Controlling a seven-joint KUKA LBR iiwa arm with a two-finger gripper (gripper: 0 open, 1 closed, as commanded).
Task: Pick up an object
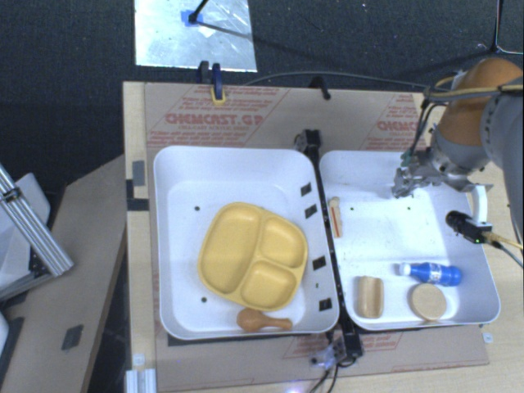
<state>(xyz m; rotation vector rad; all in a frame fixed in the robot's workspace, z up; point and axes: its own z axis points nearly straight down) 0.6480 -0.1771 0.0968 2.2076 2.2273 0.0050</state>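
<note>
Pick-up not yet made: nothing lifted.
Gripper (407, 182), at right bin's (360, 166) one o'clock; finger state possibly apart, cannot tell; blue bottle (434, 273) untouched.

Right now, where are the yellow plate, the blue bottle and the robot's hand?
yellow plate (254, 255), camera view, middle divider.
blue bottle (434, 273), camera view, blue body.
hand (406, 183), camera view, between fingertips.

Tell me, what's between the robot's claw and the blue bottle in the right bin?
In the camera view, just bare white bin floor lies between the gripper and the blue plastic bottle.
</note>
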